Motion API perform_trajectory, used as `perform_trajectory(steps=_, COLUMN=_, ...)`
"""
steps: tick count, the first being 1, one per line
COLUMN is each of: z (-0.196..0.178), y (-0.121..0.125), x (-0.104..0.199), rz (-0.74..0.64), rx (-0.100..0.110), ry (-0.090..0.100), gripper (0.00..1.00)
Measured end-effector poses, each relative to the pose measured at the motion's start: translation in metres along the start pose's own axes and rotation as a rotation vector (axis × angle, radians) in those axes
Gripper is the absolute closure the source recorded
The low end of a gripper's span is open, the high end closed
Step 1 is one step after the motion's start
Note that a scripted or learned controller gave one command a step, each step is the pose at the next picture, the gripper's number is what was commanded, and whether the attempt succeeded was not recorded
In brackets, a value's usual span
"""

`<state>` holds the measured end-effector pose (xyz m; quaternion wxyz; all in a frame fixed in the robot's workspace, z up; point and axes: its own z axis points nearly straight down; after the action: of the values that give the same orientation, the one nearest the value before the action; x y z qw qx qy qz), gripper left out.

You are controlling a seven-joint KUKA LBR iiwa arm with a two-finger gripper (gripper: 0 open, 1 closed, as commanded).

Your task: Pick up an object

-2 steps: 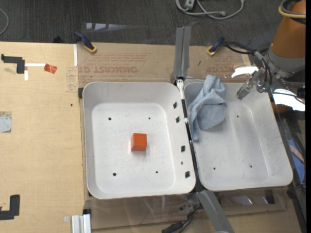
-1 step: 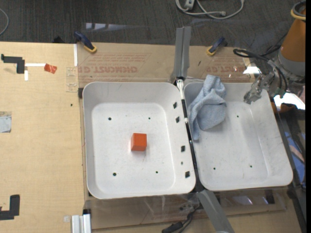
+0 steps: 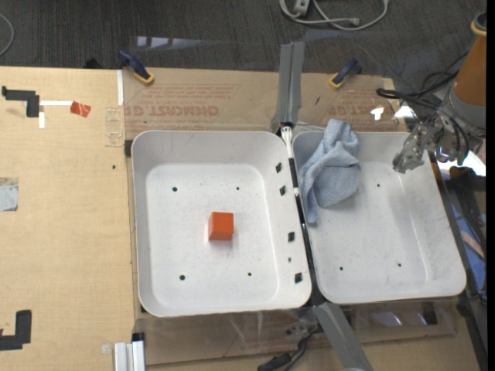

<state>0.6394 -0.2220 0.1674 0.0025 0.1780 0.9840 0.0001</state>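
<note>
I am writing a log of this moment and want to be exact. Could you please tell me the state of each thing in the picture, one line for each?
Orange block: lying flat in the left bin, untouched.
Blue-grey cloth: crumpled, in the right bin, bunched against the divider side.
Gripper: over the right bin's far right corner, apart from the cloth, holding nothing.

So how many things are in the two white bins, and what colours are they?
Orange block: 1
Blue-grey cloth: 1
Total: 2
</note>
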Motion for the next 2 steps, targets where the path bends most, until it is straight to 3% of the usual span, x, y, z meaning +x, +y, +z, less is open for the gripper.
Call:
perform_trajectory(steps=1, z=-0.001, y=0.015, x=-0.007, rz=-0.142, rx=0.000, ry=-0.002, gripper=1.00)
perform_trajectory(steps=2, z=-0.011, y=0.015, x=-0.008, rz=-0.138, rx=-0.002, ry=-0.009, gripper=1.00)
